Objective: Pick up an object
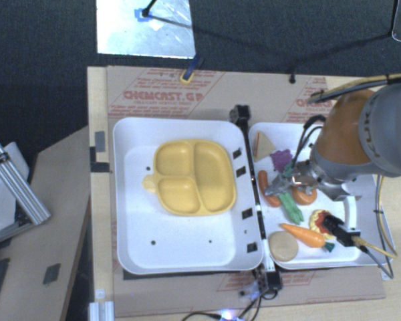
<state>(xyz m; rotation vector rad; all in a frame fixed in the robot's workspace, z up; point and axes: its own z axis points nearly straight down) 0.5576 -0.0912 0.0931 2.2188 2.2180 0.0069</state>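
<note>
Tool (281,182) low in right bin (361,256), over a cluster of toy food. Finger spread not discernible at this angle; cannot tell whether released, clenched or grasping. No item confirmed between fingers.

Nearest items: purple grape-like piece (281,159) just above the tool, green vegetable (292,208) just below, orange-red sausage-like piece (263,179) to its left, round orange-red slice (305,195) to its right. All crowded, some touching.

Advice for the step in hand: commit to 1 target, probably the green vegetable or the purple piece; centre over it, straddle its narrow side, close fully before lifting, lift straight up clear of neighbours.

Further out: carrot (305,235), round beige biscuit (284,246), tan wedge (264,144) at the bin's far corner. Left bin (130,246) carrying 1 yellow divided plate (190,177). Both bins on cardboard-covered bench (160,93).
</note>
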